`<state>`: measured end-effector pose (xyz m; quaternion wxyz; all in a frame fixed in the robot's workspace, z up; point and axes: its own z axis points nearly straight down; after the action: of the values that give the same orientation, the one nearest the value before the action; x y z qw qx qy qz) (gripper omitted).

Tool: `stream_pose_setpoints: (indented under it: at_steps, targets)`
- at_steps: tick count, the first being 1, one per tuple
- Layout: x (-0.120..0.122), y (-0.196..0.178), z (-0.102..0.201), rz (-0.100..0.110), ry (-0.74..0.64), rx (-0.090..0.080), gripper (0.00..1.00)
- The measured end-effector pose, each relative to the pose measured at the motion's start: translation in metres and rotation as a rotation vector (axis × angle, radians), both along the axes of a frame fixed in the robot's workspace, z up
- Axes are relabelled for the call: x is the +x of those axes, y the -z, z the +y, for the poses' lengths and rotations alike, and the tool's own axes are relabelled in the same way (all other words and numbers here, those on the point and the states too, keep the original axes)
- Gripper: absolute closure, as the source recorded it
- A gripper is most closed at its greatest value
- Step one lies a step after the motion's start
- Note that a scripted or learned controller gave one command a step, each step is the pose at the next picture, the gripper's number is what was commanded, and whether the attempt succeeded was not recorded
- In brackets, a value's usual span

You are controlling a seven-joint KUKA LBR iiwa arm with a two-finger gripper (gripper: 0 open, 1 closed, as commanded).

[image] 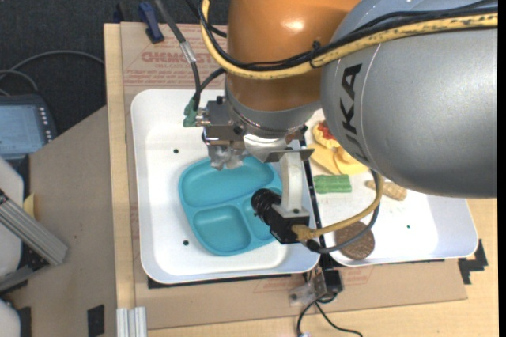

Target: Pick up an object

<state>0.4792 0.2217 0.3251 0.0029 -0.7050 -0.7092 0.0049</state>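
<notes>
Blue plastic tray (221,213), with divided compartments, lies in the left bin (154,169), filling the lower centre of the frame; its long axis runs roughly from upper left to lower right. The arm (411,106) enters from the right, its orange band (285,19) covering the upper centre, and the wrist hangs directly over the tray's upper edge. The gripper (228,157) sits at that edge, just above the upper compartment, so the tray lies immediately below and slightly toward the bottom of the frame from it. Whether the gripper is open or closed cannot be told, and nothing is seen held in it.

In the right bin (451,232), partly hidden by the arm, lie a yellow object (332,153), a green block (332,184) and a brown disc (357,242), all to the right of the gripper and farther from it than the tray.

Judgement: the tray is the nearest candidate, and a grasp would likely turn on catching its raised rim rather than its flat floor.
</notes>
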Motion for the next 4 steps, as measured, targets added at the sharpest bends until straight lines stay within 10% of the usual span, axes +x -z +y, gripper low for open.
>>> stream_pose_setpoints:
  at_steps: [1,2,3,4]
  targets:
    - [0.002,-0.016,-0.002,-0.011,0.003,0.003,1.0]
    - [0.1,0.019,-0.004,-0.016,0.01,0.002,1.0]
    - [0.007,-0.051,0.004,-0.011,0.001,0.005,1.0]
    - [0.025,0.049,-0.066,0.0,0.014,-0.002,1.0]
